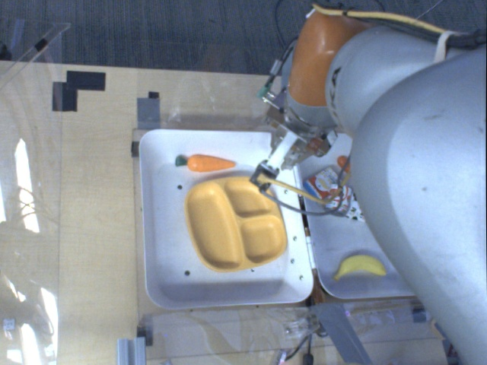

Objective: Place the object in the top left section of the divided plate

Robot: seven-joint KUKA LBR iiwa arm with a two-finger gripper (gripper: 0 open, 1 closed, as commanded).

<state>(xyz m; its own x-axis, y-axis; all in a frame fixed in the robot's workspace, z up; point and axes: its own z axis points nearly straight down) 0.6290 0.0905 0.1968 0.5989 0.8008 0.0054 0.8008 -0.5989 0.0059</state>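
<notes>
My pincer (264, 176) hovers at the yellow plastic divided plate (235, 225)'s upper right rim; I cannot tell its state. The orange toy carrot (207, 163) lies just left of it. I should reach left, descending squarely over the carrot's middle.

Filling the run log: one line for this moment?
gripper over plate rim | carrot beside plate in left bin | banana in right bin

— What sits in the right bin (329, 284)?

— A yellow banana (361, 265) near its front, and further back a small colourful packet (327, 182) (red, white and blue, print unreadable).

— Beyond the bins?

— The pale wooden bench (84, 226), with black marks (76, 87) at its far left corner.
</notes>
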